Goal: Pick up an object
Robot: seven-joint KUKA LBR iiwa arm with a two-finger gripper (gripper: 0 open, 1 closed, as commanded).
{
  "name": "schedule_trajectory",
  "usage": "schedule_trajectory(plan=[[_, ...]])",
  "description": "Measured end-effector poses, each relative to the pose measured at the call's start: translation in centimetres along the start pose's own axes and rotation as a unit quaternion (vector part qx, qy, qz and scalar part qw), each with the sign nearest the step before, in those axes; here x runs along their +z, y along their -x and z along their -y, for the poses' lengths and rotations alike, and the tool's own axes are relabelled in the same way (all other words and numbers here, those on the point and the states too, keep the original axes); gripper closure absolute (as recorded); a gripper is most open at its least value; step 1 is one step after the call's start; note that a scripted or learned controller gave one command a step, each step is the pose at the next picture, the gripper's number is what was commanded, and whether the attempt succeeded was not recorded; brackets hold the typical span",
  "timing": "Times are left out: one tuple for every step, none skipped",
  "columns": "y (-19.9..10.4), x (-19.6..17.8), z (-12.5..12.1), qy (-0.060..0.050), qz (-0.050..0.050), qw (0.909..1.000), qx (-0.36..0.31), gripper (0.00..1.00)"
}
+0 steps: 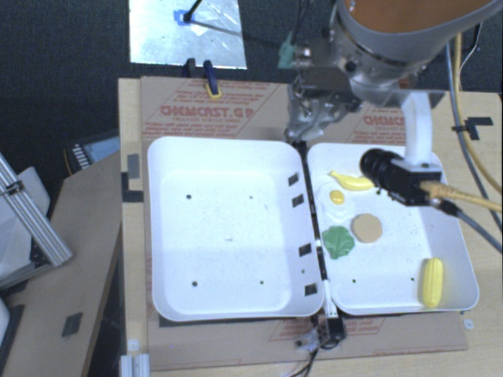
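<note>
The right bin [464,289] holds several small items. A yellow banana [351,181] lies near its far left, with a white and yellow fried egg [335,199] just below it. A green leafy piece [339,242] and a round tan disc [366,228] sit mid-bin. A yellow oblong piece [431,281] rests at the near right corner. My gripper [305,128] hangs over the far end of the divider between the bins, above and to the left of the banana. Nothing is visibly held in it.
The left bin [157,210] stands beside the right one on a cardboard sheet [228,108]. A shiny metal plate [187,20] lies beyond the bench, and a blue and yellow clamp [211,81] sits at the cardboard's far edge. Yellow cables [471,203] cross the right side.
</note>
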State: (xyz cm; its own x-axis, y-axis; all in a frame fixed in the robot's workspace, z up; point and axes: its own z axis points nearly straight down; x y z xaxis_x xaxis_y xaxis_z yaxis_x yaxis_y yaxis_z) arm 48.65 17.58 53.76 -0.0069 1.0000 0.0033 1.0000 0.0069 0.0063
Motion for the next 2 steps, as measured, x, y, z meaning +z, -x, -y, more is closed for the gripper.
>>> schedule_trajectory(plan=[[2.7,9.6,0.1,-0.007,0.003,1.0000,0.004,1.00],[10.1,7.4,0.0,0.000,0.002,1.0000,0.007,1.00]])
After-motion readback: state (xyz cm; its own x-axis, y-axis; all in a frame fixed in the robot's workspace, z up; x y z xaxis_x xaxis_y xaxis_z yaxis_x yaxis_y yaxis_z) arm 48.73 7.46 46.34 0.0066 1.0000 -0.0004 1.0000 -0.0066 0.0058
